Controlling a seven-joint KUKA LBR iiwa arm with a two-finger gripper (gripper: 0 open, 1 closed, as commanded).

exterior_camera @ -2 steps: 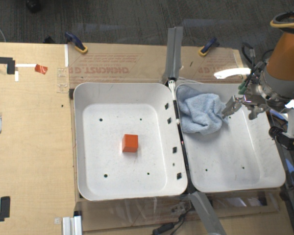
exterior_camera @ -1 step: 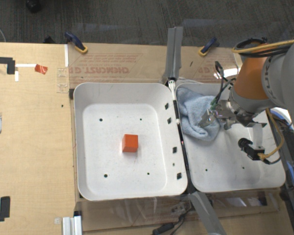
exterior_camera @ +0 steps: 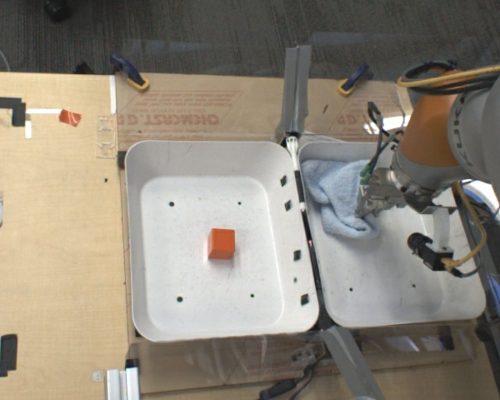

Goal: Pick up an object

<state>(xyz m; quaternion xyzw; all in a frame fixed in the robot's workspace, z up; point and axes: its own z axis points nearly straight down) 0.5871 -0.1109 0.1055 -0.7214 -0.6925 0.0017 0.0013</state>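
- Two shallow white bins side by side on the bench: left bin (exterior_camera: pixel 146 248) and right bin (exterior_camera: pixel 400 307).
- Small orange block (exterior_camera: pixel 222 244) lying flat near the middle of the left bin, alone, well apart from the walls.
- About as wide as long, so no clear long side; edges turned just a little off the bin walls.
- Pale blue towel (exterior_camera: pixel 337 194) bunched up in the far left corner of the right bin, close against the divider (exterior_camera: pixel 304 223) between the bins.
- Longer from far-left down to near-right, with the lower end drooping toward the bin floor.
- Grey arm with the orange band (exterior_camera: pixel 429 132) reaching in from the right, above the right bin.
- Gripper (exterior_camera: pixel 369 211) down at the right edge of the towel, touching or just over it.
- Fingers too dark and small against the cloth: cannot tell how far open, or if any cloth is pinched.
- Block well apart from the gripper, over in the other bin.
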